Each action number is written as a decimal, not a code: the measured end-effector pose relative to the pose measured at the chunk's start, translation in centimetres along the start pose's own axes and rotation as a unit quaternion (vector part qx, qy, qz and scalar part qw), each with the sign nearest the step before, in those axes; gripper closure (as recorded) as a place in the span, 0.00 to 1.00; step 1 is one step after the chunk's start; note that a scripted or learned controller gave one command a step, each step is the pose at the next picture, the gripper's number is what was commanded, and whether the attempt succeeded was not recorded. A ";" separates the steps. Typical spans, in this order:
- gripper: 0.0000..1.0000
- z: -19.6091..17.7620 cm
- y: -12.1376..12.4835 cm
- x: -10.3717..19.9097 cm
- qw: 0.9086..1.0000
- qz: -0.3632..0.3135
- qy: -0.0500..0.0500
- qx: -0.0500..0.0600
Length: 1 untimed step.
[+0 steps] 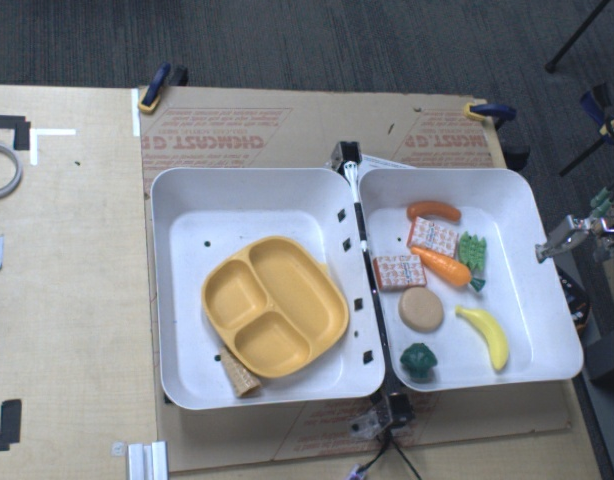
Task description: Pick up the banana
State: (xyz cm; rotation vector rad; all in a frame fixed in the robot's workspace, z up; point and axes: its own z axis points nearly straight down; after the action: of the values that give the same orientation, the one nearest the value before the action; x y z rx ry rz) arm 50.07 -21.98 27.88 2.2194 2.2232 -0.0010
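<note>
Banana (486, 336) lies in the right bin (547, 268), toward its near right corner, resting flat and touching nothing else. Just to its left, at the bin's near edge, sits a dark green broccoli piece (419, 361), with a round tan cookie (422, 309) beyond that. Mid-bin, an orange carrot (442, 266) lies at a slant, with a small red-and-white box (392, 272) to its left and a green leafy piece (473, 253) to its right. Farther back are a second patterned box (433, 237) and a red sausage (433, 211). The left bin (177, 268) holds a yellow divided plate (275, 306), with a brown waffle cone (239, 376) poking out under its near edge. The gripper (559, 242) is at the right bin's outer right rim, apart from the banana; whether it is open or closed cannot be determined.
</note>
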 end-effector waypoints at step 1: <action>0.00 15.4 0.6 0.4 1.000 -0.007 0.001 0.001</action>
State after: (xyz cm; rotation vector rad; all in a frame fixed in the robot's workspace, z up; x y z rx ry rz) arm 50.65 -21.57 12.45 2.2072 2.2403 -0.0002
